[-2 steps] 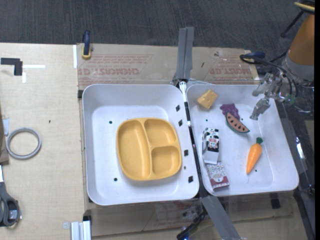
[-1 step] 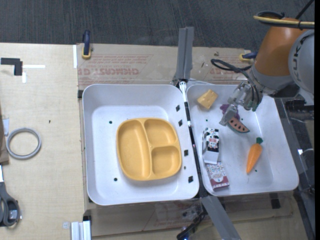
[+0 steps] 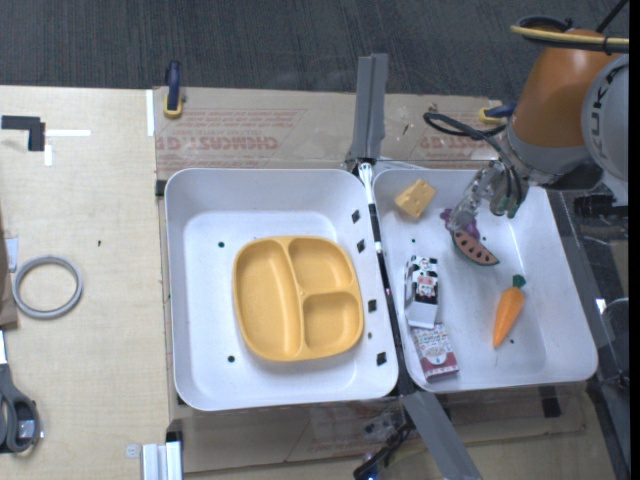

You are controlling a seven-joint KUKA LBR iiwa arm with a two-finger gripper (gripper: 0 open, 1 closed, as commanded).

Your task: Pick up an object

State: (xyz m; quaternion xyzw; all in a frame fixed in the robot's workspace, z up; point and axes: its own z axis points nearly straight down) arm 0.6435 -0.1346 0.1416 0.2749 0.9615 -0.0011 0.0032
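- In the right bin (image 3: pixel 560 363), near its back edge, you have the gripper (image 3: pixel 478 205) low over a watermelon slice (image 3: pixel 474 245); that slice is the likeliest pick, judging by how close the tool sits to it.
- The slice lies flat on the bin floor, red face up with a dark rind along its lower edge, and its upper left end sits right under the gripper.
- You cannot tell from this slanted look whether the jaws are spread or closed: the tool is a small grey cluster, and no gap or pinch can be read. Nothing can be seen clamped between them, so do not count the slice as held.
- Just left of the gripper, a yellow cheese wedge (image 3: pixel 414 197) rests near the back corner, apart from the slice. It is close enough that a sideways drift could nudge it.
- Further forward, a carrot (image 3: pixel 508 311) lies tilted with its green top toward the back, well clear of the slice.
- Along the bin's left wall you see a small milk carton (image 3: pixel 424 283) and, below it, a flat snack packet (image 3: pixel 433 353), lying end to end.
- The arm (image 3: pixel 560 88) comes in from the back right, so its bulk stays off the bin floor and the items stay visible to you.
- In the left bin (image 3: pixel 195 298), a yellow divided plate (image 3: pixel 298 297) sits in the middle, away from the work.
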